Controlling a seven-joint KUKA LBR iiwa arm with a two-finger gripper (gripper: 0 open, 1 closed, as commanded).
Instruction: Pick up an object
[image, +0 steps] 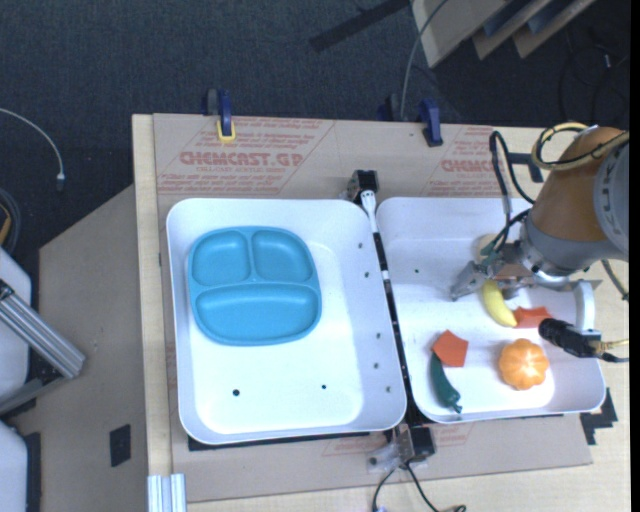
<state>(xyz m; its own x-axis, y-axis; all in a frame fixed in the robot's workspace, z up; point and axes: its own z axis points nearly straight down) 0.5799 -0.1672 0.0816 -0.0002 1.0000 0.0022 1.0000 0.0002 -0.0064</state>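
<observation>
Down in the right bin (420, 225), the gripper (497, 277) hangs low over the white floor, just beside the upper end of a yellow banana (498, 304). Whether its fingers are spread or pressed together cannot be told, since the wrist and the grey body of the arm (580, 215) cover most of them; a thin grey part juts out toward the left of the banana, and nothing can be seen held. The banana lies tilted on the bin floor, its lower end pointing toward an orange fruit (523, 364) that sits below and slightly right of it, near the bin's lower rim. A small orange-red piece (532, 316) lies just right of the banana's lower end. Left of the orange fruit sits a red-orange block (451, 348), and touching its lower edge a dark green pepper (445, 384) stretches down toward the rim. Well apart from the banana, in the left bin (200, 400), rests a blue divided plate (256, 285) with three compartments, in that bin's upper part. Both bins stand side by side on the cardboard-covered bench (300, 150).
</observation>
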